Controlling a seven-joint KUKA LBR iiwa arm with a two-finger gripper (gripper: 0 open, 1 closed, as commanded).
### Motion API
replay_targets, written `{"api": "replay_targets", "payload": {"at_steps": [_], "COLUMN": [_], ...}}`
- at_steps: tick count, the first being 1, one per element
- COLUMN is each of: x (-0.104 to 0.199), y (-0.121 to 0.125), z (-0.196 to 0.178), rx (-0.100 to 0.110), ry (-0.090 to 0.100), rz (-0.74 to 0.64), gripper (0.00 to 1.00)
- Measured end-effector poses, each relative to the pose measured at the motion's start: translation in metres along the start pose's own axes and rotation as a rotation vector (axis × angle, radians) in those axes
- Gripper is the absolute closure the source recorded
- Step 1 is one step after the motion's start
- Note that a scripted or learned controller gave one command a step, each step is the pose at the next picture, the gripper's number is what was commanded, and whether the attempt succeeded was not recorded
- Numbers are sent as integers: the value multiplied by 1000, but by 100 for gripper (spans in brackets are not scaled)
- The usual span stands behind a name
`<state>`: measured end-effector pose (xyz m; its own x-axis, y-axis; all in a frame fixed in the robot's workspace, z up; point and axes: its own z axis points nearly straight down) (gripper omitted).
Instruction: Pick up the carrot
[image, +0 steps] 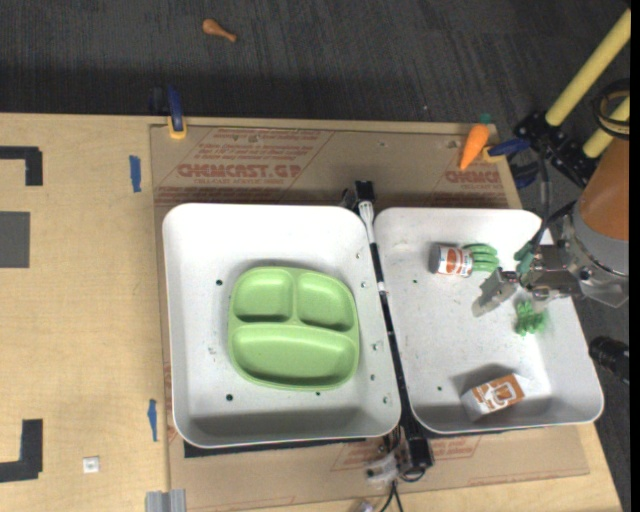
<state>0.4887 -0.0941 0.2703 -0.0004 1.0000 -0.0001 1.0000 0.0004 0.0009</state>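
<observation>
Left bin (190, 300): one green sectioned plate (295, 327), three compartments, lying flat near the middle with bare white floor on all sides.

Right bin (420, 330): a small can (452, 262) on its side toward the far edge, green leafy pieces (483, 257) just beside it; a second green piece (530, 320) near the right wall; an orange-and-white packet (495, 393) near the front wall. The middle of the floor is open.

Carrot (474, 145): outside both bins, on the counter (80, 300) beyond the right bin's far edge, orange with a green top.

My gripper (497, 292): over the right bin, between can and right wall; I cannot tell if my fingers are apart or together. Nothing visibly between them.
</observation>
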Motion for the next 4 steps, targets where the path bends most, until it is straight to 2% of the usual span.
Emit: {"api": "replay_targets", "payload": {"at_steps": [1, 2, 3, 4], "x": [46, 90, 3, -74], "y": [-9, -10, -1, -5], "z": [7, 71, 177, 181], "rx": [3, 5, 1, -11], "ry": [1, 0, 1, 0], "rz": [183, 375, 156, -131], "gripper": [0, 0, 0, 0]}}
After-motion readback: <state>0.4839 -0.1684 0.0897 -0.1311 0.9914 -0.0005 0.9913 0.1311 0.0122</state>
